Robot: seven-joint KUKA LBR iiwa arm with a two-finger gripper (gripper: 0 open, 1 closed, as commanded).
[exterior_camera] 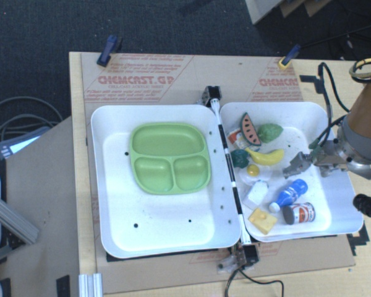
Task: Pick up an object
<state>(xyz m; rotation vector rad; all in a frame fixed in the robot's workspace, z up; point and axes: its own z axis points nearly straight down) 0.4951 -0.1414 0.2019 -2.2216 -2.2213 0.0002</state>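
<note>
Where the brown cardboard sheet [173,73] covers the tabletop [77,166], two shallow white plastic bins with rounded corners are set side by side. In the left bin [111,215] a pale green divided plate [170,158] is seen — smooth, matte, with one long compartment above two smaller ones.

The right bin [340,215] is crowded with small objects. A watermelon slice [250,130], red with dark seeds and a green rind, is propped near the far left of the bin, and a rounded green leafy-looking piece [270,132] lies just beside it. Below these a dark teal lump [240,159] and a curved yellow banana [267,158] are found close together, with a small yellow ball [253,171] underneath. Nearer the front a white blocky item [257,193], a yellow cheese-like wedge [262,220], a glossy blue bottle [290,192] and a cylinder with a red-and-white label [298,213] are gathered.

The grey metal claw [295,164] is positioned over the bin's right half — just above the blue bottle and right of the banana. Whether it is released or clenched cannot be told, and nothing is seen in it.
</note>
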